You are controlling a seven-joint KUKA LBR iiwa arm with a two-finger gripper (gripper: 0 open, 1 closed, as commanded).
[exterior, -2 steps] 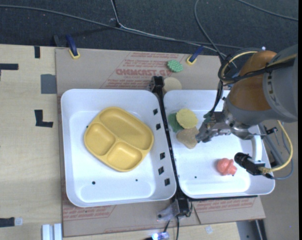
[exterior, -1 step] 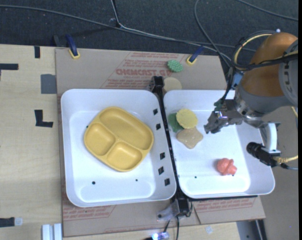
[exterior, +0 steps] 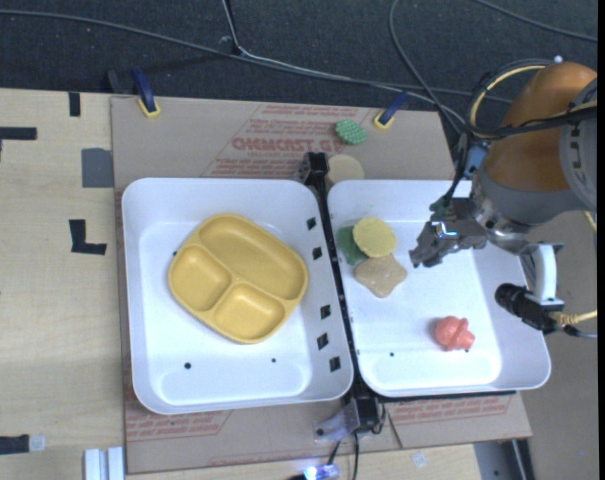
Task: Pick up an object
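The gripper (exterior: 429, 249) hangs in the right bin (exterior: 512, 368) with its 2 fingers narrowly apart and holding nothing, the beige piece (exterior: 380, 276) lying just left of it

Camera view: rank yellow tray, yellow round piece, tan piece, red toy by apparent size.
1. yellow tray, largest by far
2. tan piece and yellow round piece, too alike to rank
3. red toy, slightly smaller

Wooden bench (exterior: 42, 268) carries a cardboard sheet (exterior: 272, 138) clamped at the back; two white bins sit on it side by side, left bin (exterior: 147, 368), right bin (exterior: 522, 368). Small green piece (exterior: 350, 130) lies on the cardboard behind them.
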